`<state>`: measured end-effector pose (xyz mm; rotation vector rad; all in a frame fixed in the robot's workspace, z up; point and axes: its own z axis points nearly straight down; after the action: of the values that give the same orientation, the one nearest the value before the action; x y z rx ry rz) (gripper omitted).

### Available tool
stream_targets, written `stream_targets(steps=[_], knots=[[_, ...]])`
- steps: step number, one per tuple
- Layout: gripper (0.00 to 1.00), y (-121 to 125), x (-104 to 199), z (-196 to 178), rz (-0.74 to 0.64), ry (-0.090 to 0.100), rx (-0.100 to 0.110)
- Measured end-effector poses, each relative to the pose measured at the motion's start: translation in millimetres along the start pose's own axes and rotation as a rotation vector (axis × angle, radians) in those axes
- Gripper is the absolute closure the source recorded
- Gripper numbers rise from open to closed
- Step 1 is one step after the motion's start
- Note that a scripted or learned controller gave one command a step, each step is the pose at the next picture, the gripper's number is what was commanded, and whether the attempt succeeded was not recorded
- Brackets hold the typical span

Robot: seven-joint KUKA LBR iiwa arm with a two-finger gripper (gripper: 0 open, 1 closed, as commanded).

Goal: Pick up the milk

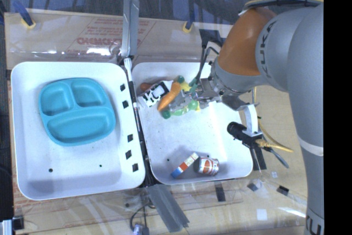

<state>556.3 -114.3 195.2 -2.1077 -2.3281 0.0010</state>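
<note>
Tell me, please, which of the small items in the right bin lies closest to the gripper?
The carrot, orange and tilted, beside the gripper in the pile at the bin's far side; the can and tube lie apart at the near wall.

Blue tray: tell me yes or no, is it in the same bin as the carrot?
No: the blue tray lies in the left bin, while the carrot lies in the right bin.

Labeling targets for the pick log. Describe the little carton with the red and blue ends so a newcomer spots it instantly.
Start at the right bin, then go to its near edge. The small carton lies on its side there, white in the middle with one red end and one blue end. Beside it sits a can, rounder, in red and silver.
</note>
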Motion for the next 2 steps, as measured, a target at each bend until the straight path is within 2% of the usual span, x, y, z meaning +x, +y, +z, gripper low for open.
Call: stream_targets(steps=[1,2], knots=[[0.0,99.5,-17.4,-73.3,-0.027,-0.001,-0.002],[0.0,68.1,-11.1,86.8,0.039,-0.001,0.002]])
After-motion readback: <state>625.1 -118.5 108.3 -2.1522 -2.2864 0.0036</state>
